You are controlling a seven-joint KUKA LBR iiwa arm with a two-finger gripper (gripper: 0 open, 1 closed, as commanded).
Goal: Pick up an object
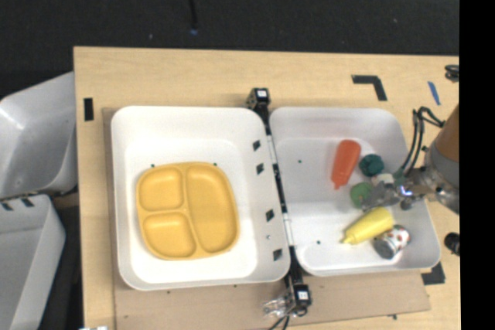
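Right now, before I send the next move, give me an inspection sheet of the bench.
Surface: wooden bench bearing left bin and right bin.
Job's things: in the right bin, orange carrot-like piece, teal ball, green piece, yellow piece, grey-and-red piece.
Clutter: yellow divided plate in the left bin.
Gripper: gripper over the right bin, beside the green piece.
Cables: black cables by the arm.
Surroundings: dark floor, white casing at left.

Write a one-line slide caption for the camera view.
End effector reaches into the right bin among small objects; a yellow divided plate sits in the left bin.
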